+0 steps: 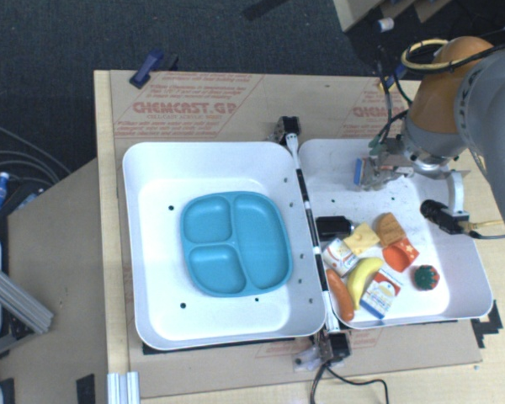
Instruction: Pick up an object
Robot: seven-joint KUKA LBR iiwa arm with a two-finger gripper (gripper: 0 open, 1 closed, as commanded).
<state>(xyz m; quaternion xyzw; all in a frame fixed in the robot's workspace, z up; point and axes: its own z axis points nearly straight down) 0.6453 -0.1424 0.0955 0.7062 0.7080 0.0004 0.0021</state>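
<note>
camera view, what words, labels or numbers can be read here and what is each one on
"CHEMCAST GP" in red, printed on the brown sheet under the bins, above the left bin.
A second red print of the same kind on that sheet above the right bin: partly hidden by the arm, only "CHEM" can be made out.
Smaller red lines above and below the big word: too blurred to read.
Small food packets in the right bin: print too small to read.

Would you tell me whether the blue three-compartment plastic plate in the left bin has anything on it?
Empty: all three compartments of the blue three-compartment plastic plate show bare blue plastic, and the toy food lies in the right white bin instead.
</note>
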